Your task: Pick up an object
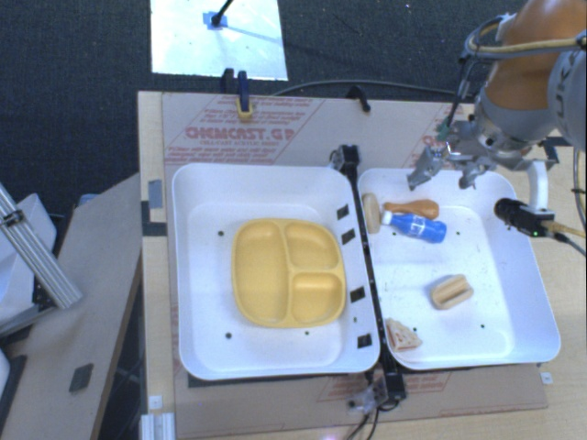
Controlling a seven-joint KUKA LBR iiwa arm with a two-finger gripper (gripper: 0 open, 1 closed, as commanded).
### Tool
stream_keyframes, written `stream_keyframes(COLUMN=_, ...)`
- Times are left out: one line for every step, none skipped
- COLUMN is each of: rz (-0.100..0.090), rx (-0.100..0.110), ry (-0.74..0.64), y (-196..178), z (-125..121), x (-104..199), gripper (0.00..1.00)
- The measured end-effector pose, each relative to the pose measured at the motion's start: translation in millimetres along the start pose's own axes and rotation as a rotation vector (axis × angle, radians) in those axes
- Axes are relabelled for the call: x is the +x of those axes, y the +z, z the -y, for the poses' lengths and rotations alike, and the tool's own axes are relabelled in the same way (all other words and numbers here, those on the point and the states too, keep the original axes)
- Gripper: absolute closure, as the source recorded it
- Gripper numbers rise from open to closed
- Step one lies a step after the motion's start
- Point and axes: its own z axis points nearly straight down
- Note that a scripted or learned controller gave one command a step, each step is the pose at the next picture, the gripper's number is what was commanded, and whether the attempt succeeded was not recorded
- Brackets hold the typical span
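The blue bottle [415,226] lay near the right bin's [523,282] far edge; the gripper [446,170], fingers spread and empty, hovered above, approaching; descent remained.

**Grey arm with an orange cap**

The arm [537,71] is grey metal with a rounded orange band above the wrist. Thin pale cables loop around the orange band and run down its left side. Below the band sits a wider grey wrist collar. The hand [449,170] under the collar is dull grey metal, with two short, angular fingers [422,174] of the same colour.
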Motion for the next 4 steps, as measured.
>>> stream_keyframes(rz=0.001, rx=-0.012, ry=-0.002, y=-7.8, z=-2.0, x=0.1, gripper=0.00)
stream_keyframes(rz=0.000, rx=-0.009, ry=-0.001, y=53.3, z=1.3, x=3.8, gripper=0.00)
stream_keyframes(rz=0.001, rx=-0.007, ry=0.000, y=114.7, z=2.2, x=-1.6, gripper=0.00)
stream_keyframes(rz=0.001, rx=-0.010, ry=0.000, y=158.7, z=1.5, x=-1.6, gripper=0.00)
